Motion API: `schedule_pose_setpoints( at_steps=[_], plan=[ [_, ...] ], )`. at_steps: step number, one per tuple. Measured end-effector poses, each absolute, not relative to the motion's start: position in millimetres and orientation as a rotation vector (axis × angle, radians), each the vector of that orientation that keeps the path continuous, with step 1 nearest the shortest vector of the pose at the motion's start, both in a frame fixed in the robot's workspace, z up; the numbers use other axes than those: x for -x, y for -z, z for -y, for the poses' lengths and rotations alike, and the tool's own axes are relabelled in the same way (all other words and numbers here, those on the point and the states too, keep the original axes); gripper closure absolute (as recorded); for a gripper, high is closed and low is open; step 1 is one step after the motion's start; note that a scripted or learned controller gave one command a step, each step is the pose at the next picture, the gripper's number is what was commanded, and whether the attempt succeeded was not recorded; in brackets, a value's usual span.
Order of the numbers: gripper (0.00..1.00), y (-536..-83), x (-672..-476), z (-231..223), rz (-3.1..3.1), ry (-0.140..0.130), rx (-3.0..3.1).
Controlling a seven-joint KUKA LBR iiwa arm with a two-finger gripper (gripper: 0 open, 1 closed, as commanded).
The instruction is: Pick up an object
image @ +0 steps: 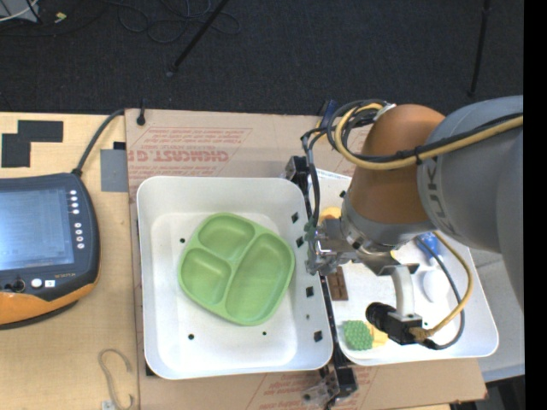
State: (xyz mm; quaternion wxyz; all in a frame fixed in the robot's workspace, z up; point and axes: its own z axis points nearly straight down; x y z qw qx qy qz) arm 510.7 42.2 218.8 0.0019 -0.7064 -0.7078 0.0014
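- My gripper (321,258) is over the wall (314,229) between the bins; I cannot tell if it is open or closed.
- The arm (402,178) hides much of the right bin (479,331).
- A green plate (237,267) lies in the left bin (162,220); a brown block (339,285) and a green bumpy object (357,336) lie in the right one.

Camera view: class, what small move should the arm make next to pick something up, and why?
Probably a short shift further into the right bin, centring over the brown object. The gripper seems to hang at that bin's left rim, where descending risks a strike; the brown object lies just beside it, nearer than the green knobbly object.
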Motion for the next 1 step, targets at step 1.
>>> schedule_pose_setpoints(
  at_steps=[1],
  plan=[
    [1.0,-223.2,-519.7,-44.9,2.219,-0.004,2.219]
  ],
)
